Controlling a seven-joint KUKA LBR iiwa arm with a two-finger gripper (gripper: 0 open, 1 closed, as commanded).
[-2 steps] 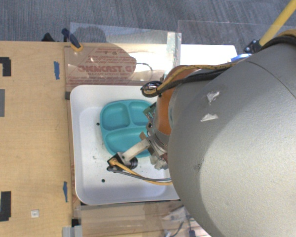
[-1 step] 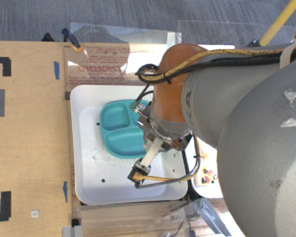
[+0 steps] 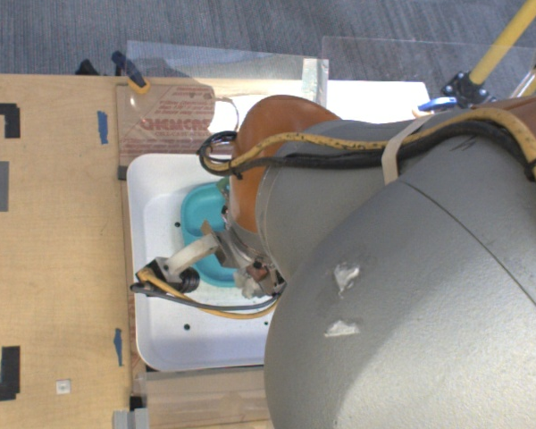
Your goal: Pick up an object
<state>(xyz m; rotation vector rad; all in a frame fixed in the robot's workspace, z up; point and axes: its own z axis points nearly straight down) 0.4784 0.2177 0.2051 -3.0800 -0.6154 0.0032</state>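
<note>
Teal object (image 3: 198, 214) lies mid-way in the white bin (image 3: 165, 333). My arm (image 3: 402, 266) reaches steeply down into that bin, pincer (image 3: 253, 278) at the object's edge. Whether the pincer is open or closed, I cannot tell.

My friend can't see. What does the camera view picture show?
A big grey robot arm with an orange band reaches down into a white bin, its gripper over a turquoise object lying there. A tan board lies left of the bin.
</note>
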